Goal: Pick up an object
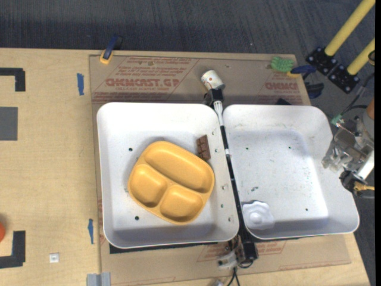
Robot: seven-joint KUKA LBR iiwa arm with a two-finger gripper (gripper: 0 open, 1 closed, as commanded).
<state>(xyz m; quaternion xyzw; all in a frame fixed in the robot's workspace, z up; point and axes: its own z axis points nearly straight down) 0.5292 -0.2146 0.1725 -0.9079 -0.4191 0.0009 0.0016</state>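
Note:
A yellow three-compartment plate [171, 181] lies tilted in the left bin [113, 159]. A small brown block [202, 147] rests just past the plate's upper right edge, near the divide between the bins. A small white crumpled object [258, 213] sits in the right bin [286, 130] at its near left corner. The gripper [348, 154] hangs at the right bin's right rim, outside the bin floor, partly cut off by the view's edge. Nothing shows between its parts.
Both bins sit on a cardboard sheet [149, 79] over a wooden bench. A white and black clamp [211, 82] stands behind the divide between the bins. Yellow poles [351, 19] with black clamps stand at the back right. Blue clips hold the cardboard's edges.

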